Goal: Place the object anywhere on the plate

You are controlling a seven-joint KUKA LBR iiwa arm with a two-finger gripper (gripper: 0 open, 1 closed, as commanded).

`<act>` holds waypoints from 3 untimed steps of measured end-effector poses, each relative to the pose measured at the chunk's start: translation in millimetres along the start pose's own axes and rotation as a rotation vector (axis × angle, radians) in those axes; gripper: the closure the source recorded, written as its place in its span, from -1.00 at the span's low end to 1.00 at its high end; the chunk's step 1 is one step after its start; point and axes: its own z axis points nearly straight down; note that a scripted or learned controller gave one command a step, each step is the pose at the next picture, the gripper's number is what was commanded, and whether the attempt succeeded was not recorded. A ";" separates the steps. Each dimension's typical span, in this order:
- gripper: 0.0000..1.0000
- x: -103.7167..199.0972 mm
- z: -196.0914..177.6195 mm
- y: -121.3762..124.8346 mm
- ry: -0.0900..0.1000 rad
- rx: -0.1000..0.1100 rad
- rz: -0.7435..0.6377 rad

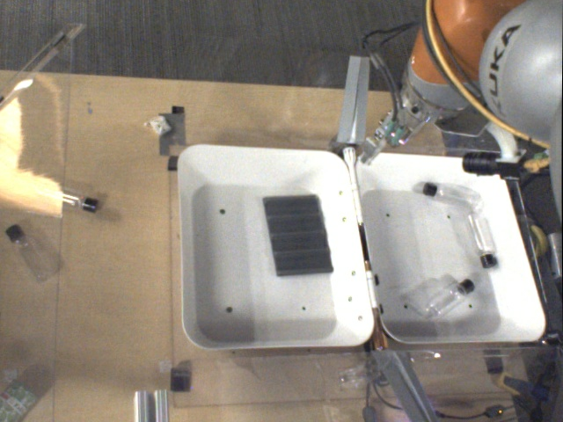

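Note:
A dark grey ridged plate (298, 234) lies flat in the middle of the left bin (198, 262). In the right bin (519, 315) lie three clear bottles with black caps: one at the back (450, 192), one by the right wall (481, 239) and one near the front (437, 296). My gripper (388, 134) hangs above the back left corner of the right bin, well away from the bottles and behind and to the right of the plate. I see nothing in it.
A grey upright post (354, 104) stands behind the seam between the bins, just left of the gripper. Two more clear bottles (77, 202) (26, 246) lie on the wooden bench far to the left. The arm's orange band (462, 25) fills the top right.

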 end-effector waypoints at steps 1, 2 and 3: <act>1.00 53.9 52.5 16.2 0.002 0.002 0.011; 1.00 95.3 51.4 41.2 0.001 -0.002 -0.714; 1.00 112.9 78.0 100.0 0.001 -0.004 -1.223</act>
